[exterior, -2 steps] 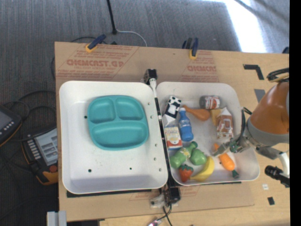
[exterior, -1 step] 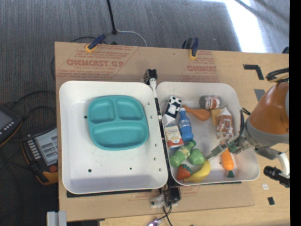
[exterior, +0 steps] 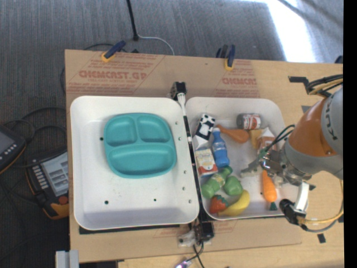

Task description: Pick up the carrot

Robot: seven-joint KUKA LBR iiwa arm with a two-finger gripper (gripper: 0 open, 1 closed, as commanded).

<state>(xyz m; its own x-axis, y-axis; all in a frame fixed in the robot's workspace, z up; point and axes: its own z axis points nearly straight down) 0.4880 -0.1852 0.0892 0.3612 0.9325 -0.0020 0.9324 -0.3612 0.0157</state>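
we see the carrot (exterior: 269, 187) lying by the right bin's (exterior: 273, 106) right wall, toward its near corner. the gripper (exterior: 265, 162) hangs just above the carrot's top end; we cannot tell how far it is parted. the teal divided plate (exterior: 139, 144) sits in the left bin (exterior: 89, 200).

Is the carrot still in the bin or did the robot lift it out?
In the bin. The carrot lies in the right bin near its right wall, just below the gripper; whether the gripper holds it, cannot tell.
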